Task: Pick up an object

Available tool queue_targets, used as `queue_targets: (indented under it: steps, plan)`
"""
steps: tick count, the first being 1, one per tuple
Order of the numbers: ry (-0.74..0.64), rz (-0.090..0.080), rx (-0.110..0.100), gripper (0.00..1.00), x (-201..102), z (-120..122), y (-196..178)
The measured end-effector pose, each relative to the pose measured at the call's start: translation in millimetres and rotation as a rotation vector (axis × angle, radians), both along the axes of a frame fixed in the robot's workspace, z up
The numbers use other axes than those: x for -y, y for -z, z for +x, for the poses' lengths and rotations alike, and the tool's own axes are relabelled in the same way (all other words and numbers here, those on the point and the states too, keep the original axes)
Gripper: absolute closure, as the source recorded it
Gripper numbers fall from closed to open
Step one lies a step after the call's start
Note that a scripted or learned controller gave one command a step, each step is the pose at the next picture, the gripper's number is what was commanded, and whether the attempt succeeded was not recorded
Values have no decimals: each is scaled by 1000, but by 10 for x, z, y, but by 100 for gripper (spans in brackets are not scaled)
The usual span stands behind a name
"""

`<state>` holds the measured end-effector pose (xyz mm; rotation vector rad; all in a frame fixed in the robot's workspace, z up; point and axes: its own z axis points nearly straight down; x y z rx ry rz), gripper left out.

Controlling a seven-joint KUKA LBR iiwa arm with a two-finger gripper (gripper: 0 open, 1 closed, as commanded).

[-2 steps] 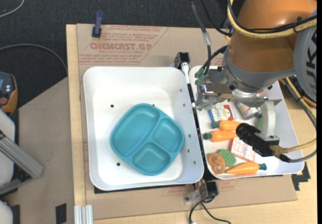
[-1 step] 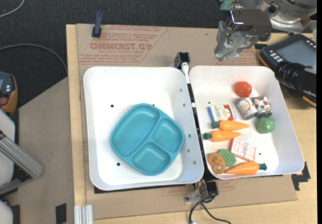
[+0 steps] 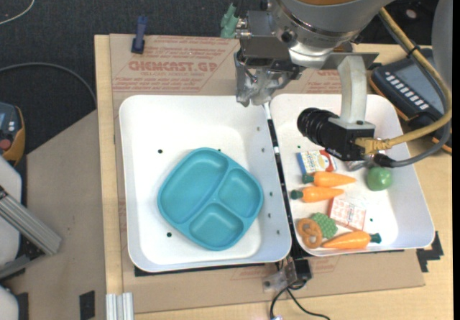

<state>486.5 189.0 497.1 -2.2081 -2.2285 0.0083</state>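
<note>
My gripper point(image 3: 256, 96) hangs over the back end of the divider between the two white bins, high above the bin floors. A teal divided plate point(image 3: 209, 198) lies in the left bin point(image 3: 136, 139). The right bin point(image 3: 413, 218) holds two orange carrots point(image 3: 333, 179) side by side, a third carrot point(image 3: 348, 241) near the front, a green ball point(image 3: 379, 178), a pretzel point(image 3: 310, 231), a small blue and white box point(image 3: 312, 161) and a red and white packet point(image 3: 348, 212). I see nothing in the gripper.
A black cylinder on a white bracket point(image 3: 325, 132) juts over the back of the right bin, with a yellow-tipped cable running off right. Brown cardboard point(image 3: 172, 63) lies behind the bins. A blue clip point(image 3: 139, 34) sits at its back left corner.
</note>
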Motion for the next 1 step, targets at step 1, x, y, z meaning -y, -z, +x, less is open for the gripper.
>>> queue_targets:
  steps: [1]
  plan:
    - [5,2,9,100,-379,282,70]
